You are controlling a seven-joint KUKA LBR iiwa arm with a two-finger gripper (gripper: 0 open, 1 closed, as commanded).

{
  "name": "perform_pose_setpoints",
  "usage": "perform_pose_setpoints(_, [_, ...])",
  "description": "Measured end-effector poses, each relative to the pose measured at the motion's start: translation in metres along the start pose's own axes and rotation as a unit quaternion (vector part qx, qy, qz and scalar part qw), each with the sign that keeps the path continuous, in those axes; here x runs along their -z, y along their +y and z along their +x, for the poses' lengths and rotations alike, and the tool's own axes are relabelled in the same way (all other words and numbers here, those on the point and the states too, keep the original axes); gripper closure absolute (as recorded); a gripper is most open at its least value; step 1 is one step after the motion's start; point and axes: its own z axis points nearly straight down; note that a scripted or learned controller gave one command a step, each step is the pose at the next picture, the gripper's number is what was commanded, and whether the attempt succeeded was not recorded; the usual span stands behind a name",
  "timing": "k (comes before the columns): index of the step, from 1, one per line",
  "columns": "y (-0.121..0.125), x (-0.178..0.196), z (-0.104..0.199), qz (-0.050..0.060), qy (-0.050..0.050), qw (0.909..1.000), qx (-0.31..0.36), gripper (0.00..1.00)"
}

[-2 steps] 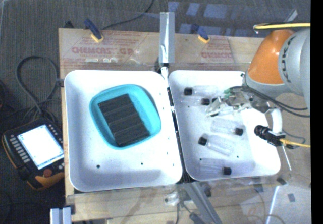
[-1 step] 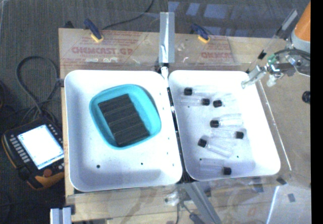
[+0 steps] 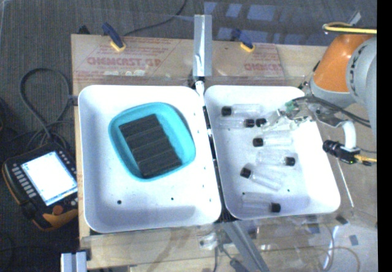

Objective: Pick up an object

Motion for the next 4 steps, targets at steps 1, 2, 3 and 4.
perform_pose_setpoints(1, [0.000,0.008,0.000,0.001,-0.001,1.0000,0.001,1.00])
perform_pose_setpoints(2, [0.048,0.072,0.067,0.003,-0.003,0.9971,-0.076,1.00])
perform_pose_setpoints(3, [0.048,0.072,0.066,0.004,-0.003,0.9971,-0.076,0.00])
perform_pose_setpoints(4, [-0.022,-0.004,0.071,0.004,-0.003,0.9917,-0.128,0.00])
